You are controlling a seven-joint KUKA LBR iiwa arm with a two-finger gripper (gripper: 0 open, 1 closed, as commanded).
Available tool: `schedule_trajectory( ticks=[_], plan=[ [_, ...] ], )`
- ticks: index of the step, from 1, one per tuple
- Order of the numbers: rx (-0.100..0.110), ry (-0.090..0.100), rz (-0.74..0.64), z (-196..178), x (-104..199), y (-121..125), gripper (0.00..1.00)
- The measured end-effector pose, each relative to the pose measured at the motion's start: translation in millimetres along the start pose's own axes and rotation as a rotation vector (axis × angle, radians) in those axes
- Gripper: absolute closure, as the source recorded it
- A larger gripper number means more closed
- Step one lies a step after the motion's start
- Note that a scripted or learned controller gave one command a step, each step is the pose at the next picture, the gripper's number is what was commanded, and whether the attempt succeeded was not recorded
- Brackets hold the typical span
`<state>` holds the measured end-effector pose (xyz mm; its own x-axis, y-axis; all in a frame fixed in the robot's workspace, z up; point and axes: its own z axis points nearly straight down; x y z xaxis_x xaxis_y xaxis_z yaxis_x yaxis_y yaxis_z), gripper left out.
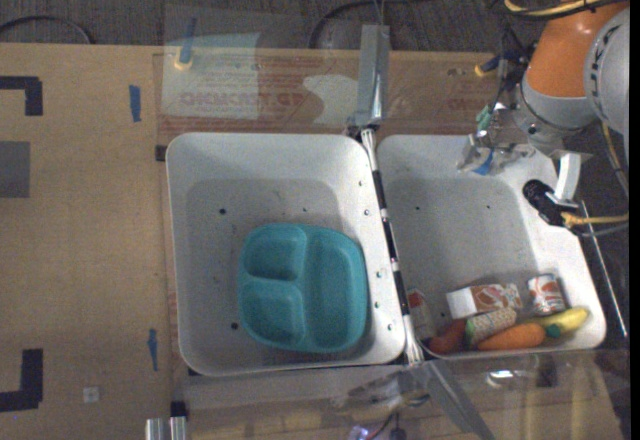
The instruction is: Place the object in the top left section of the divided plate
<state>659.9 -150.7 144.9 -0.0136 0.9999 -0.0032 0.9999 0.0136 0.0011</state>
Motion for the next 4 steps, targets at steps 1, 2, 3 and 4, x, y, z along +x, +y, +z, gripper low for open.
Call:
schedule_trajectory(
  ticks=[1,2,3,4],
  plan=[
    [0.002,0.004,0.056,-41,106,-17,1.0],
    [0.002,0.004,-0.143,-41,209,-38,1.0],
    [0.003,0.004,-0.076,-69,298,-79,1.0],
    [0.001,0.003,0.026,-132,338,-102,1.0]
  ],
)
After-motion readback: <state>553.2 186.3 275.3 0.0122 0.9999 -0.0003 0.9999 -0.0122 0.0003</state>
